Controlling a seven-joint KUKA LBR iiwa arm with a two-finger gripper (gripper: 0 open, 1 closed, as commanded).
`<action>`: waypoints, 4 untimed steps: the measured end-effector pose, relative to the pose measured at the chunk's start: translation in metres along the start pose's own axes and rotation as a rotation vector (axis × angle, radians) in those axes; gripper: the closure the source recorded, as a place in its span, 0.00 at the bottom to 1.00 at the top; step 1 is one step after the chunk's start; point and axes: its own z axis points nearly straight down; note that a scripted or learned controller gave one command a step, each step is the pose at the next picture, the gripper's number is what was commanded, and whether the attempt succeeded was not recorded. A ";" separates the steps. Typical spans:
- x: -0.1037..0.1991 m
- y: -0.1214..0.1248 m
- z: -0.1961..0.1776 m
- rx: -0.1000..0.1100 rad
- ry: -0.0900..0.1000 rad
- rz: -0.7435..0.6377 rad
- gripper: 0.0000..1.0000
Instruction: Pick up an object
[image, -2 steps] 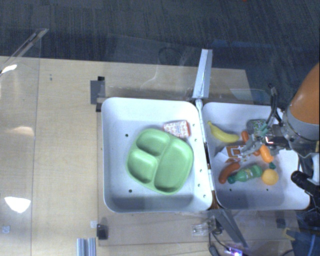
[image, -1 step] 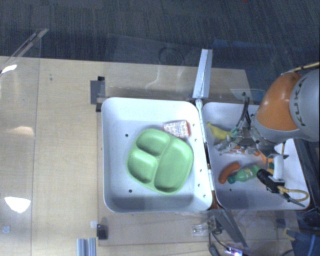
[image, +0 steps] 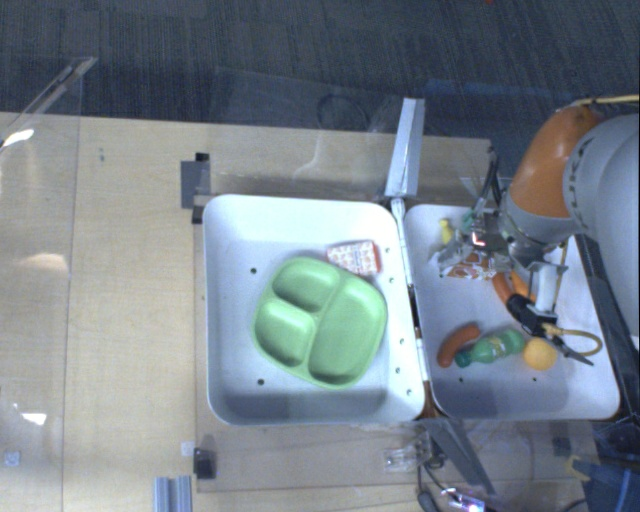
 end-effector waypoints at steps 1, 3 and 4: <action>0.011 0.030 0.003 0.053 -0.007 0.000 0.00; -0.028 0.052 0.003 0.027 0.002 0.168 1.00; 0.035 0.007 -0.089 0.037 0.005 0.028 1.00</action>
